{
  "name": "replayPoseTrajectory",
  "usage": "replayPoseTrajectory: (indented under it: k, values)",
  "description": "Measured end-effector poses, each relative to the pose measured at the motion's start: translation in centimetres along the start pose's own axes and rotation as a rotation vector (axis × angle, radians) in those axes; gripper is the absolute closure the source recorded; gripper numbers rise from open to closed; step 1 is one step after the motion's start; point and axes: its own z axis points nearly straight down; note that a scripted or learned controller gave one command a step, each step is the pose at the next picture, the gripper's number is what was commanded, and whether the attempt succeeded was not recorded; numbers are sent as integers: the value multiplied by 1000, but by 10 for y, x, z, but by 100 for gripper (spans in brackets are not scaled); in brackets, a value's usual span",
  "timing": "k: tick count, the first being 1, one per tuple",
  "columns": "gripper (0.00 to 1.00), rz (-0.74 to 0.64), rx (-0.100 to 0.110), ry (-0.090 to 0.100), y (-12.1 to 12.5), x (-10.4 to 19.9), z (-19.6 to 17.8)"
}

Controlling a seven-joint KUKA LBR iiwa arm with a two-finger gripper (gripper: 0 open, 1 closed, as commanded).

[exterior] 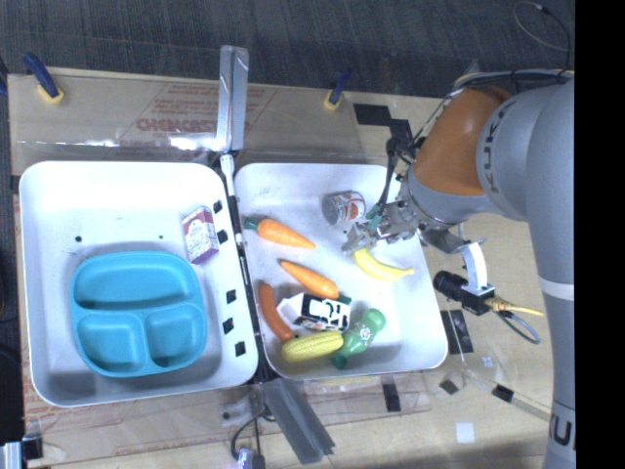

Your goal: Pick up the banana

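The banana (383,266) lies in the right bin (415,352), close to the bin's right wall and about halfway between its back and front edges. It lies flat on the white floor, apart from the other toys.

It looks like a toy banana, so I think it is light and hard, with a smooth skin that may slip. It should not break or squash. The best place to take it is across the fat middle, with one finger on each long side. The ends are thin and pointy, and it could spin or pop out if pinched there.

It is small, bright yellow and bent in a soft curve, like a smile. One tip points toward the gripper and the other toward the bin's right wall.

The gripper (376,228) is just above the banana's left end, very near it or maybe touching. The fingers are too small and dark for me to see, so I cannot tell how they stand. I do not see the banana between them.

Near the gripper stands a little can (342,206). Two carrots (285,234) lie nearer the bin's left wall.
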Motion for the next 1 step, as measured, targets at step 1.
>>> replayPoseTrajectory:
  k: [1]
  values:
    - [100,-20,1,0,69,7,-80]
